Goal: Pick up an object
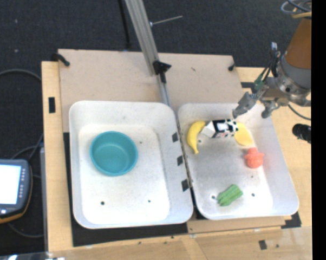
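My pincer (256, 105) hangs over the upper right corner of the right bin (285, 194), its two fingers spread apart with nothing between them; one finger (244, 105) slants down toward the bin's upper part, the other (269, 110) sits nearer the bin's right rim; above them my wrist is grey, with the orange band (299, 47) at the upper right.

Just below and left of the pincer lies a small black-and-white object (224, 128), apart from the fingertips; touching its right end, a yellow lemon-like piece (244, 137); on its left, a yellow banana (194, 136), curved, close to the bin's left wall; what the black-and-white object is, I cannot tell.

Further down, near the right side, an orange-red object (254, 158), just below the yellow piece; lower and nearer the middle, a green object (229, 194), lying tilted, well apart from the rest.

Left bin (79, 202) sits side by side with the right one, rims touching along the centre; in it, a teal bowl (114, 153), upright, left of middle.

Both bins rest on the tabletop (109, 75); a grey metal pole (143, 26) slants up from between the bins' top edges; a handheld screen (6, 188) lies off the tabletop's left edge.
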Robot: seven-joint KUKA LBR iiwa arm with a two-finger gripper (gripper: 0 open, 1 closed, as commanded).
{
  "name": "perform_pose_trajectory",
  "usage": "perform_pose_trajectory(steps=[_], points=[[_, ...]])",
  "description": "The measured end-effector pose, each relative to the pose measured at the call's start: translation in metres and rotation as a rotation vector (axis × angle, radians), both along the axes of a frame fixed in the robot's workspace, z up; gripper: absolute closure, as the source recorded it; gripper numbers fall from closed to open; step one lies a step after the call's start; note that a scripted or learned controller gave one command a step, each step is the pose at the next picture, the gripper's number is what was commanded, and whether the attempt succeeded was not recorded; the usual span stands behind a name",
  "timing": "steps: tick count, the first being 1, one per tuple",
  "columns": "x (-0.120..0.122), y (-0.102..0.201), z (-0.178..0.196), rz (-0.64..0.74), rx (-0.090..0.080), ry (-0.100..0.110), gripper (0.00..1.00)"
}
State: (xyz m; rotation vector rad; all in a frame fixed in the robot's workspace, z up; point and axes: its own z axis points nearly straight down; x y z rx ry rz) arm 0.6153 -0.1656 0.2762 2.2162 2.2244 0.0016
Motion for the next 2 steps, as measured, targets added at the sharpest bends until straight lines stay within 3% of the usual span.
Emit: perform_pose_trajectory(steps=[1,2], points=[[0.0,0.0,0.0,0.0,0.0,0.0,0.0],[-0.008,0.002,-0.047,-0.004,-0.002,0.005,0.0]])
